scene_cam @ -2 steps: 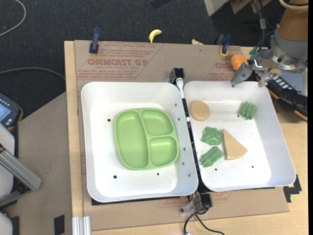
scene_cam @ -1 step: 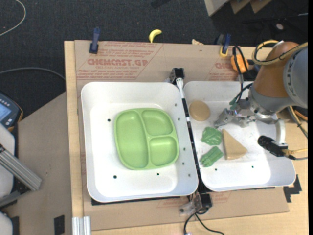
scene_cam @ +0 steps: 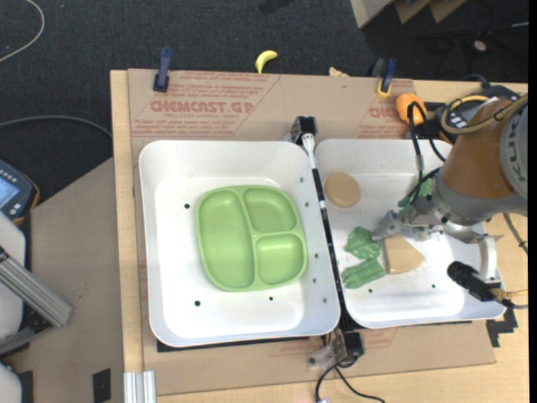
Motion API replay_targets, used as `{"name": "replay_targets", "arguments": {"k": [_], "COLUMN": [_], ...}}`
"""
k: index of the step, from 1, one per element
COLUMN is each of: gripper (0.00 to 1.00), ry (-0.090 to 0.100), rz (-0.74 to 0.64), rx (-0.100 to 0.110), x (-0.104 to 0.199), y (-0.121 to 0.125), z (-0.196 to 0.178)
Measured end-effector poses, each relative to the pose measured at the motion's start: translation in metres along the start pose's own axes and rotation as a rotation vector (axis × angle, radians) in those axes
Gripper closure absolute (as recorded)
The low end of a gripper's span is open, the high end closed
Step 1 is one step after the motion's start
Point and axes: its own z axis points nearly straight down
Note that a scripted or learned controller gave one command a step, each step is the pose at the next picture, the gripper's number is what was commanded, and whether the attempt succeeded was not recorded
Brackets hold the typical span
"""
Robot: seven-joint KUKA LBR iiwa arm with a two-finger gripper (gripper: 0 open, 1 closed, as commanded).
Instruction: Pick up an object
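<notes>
bins sit side by side on the cardboard-topped tabletop (scene_cam: 210, 99), so whatever is lifted from one has a clear place to go in the other. the left bin (scene_cam: 159, 225) carries a green divided plate (scene_cam: 251, 237) lying flat near its middle, well apart from the arm. the right bin (scene_cam: 377, 305) holds the loose pieces that suit the task: a round tan disc (scene_cam: 342, 190) near its upper left, two green pieces (scene_cam: 362, 259) close together near the divider, and a tan wedge (scene_cam: 404, 257) just beside them. the arm (scene_cam: 480, 170) reaches in from the right and hangs low over this bin, with the tool (scene_cam: 409, 225) close above the tan wedge and the green pieces; that placement reads as lining up for a grab at that cluster, though i can't say which piece it is meant for. whether the tool's grip is apart or together i cannot tell, since the wrist hides it from above, and nothing is visibly held. the pieces lie so close together that a grab may nudge a neighbour
</notes>
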Motion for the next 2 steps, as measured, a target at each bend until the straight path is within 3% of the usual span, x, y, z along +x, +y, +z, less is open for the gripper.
{"name": "replay_targets", "arguments": {"k": [1, 2], "gripper": [0.00, 1.00], "ry": [-0.001, 0.000], "rz": [-0.001, 0.000], "rx": [-0.002, -0.006], "x": [0.0539, 0.0533], "y": [-0.0526, -0.0503], "z": [-0.0009, -0.0108]}}
